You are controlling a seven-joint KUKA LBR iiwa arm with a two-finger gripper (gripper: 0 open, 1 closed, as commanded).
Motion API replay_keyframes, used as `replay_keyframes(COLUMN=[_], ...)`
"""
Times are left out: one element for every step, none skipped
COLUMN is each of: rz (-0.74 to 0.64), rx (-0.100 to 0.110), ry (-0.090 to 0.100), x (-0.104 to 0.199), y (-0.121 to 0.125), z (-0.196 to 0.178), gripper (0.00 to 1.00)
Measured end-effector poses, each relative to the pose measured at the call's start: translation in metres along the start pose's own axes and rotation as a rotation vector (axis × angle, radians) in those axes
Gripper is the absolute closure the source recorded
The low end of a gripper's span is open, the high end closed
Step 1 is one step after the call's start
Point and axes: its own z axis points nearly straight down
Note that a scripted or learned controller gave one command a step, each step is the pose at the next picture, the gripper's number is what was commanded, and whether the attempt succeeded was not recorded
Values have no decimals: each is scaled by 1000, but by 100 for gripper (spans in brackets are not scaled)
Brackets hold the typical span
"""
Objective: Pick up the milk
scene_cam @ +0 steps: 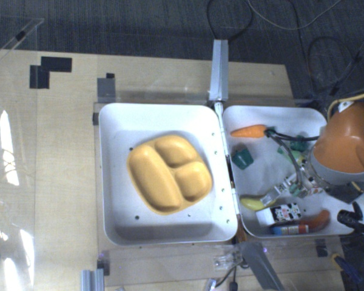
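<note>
Finds the milk (284, 213), a small white carton, lying flat near the front wall of the right bin (273, 110), just beside a banana (251, 203) at one end and a red tube-like thing (306, 225) along its near edge. Places the pincer (295, 184) close behind it among loose wires, but cannot tell whether spread or pressed together. Judges the carton light, fairly stiff yet crushable and smooth-skinned, so best to pinch gently across the short width at mid-length, clear of both neighbours.
</note>
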Motion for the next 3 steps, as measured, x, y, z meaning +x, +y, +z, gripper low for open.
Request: replay_keyframes(rz=[-26, 23, 24], rx=[12, 15, 15], ry=[8, 10, 10], x=[-29, -30, -30], y=[50, -17, -17], z=[-136, -19, -19], gripper=[0, 0, 0])
